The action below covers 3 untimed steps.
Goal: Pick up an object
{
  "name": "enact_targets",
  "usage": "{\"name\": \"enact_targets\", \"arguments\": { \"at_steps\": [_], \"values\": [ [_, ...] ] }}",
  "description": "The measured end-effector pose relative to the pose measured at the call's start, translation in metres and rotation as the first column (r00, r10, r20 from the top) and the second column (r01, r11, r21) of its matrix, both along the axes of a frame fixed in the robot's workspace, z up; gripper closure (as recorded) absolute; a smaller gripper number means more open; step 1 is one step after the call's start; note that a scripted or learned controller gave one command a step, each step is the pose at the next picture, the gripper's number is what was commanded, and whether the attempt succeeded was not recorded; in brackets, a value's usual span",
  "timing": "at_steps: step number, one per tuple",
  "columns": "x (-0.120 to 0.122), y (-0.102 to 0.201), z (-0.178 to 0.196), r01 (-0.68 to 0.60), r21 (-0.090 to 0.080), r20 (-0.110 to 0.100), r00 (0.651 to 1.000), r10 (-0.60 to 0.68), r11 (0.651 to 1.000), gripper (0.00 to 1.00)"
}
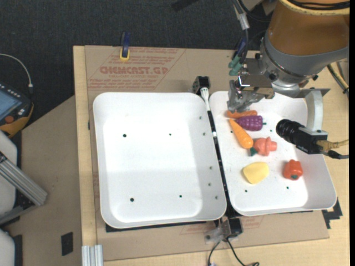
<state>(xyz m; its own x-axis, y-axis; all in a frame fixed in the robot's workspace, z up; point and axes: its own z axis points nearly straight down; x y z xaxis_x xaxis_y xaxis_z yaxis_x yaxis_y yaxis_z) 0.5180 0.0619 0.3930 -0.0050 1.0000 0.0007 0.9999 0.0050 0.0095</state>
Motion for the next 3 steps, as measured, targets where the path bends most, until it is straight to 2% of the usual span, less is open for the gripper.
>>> {"name": "enact_targets", "arguments": {
  "at_steps": [1,2,3],
  "values": [
    [-0.041,-0.052,-0.049,0.010,-0.001,-0.018,1.000,-0.010,1.000,1.00],
    [0.011,-0.024,-0.041,0.002,-0.001,-0.006,1.000,-0.002,1.000,1.00],
    [-0.028,-0.113,-0.071,0.016,-0.003,-0.015,1.000,-0.016,1.000,1.00]
  ]
}}
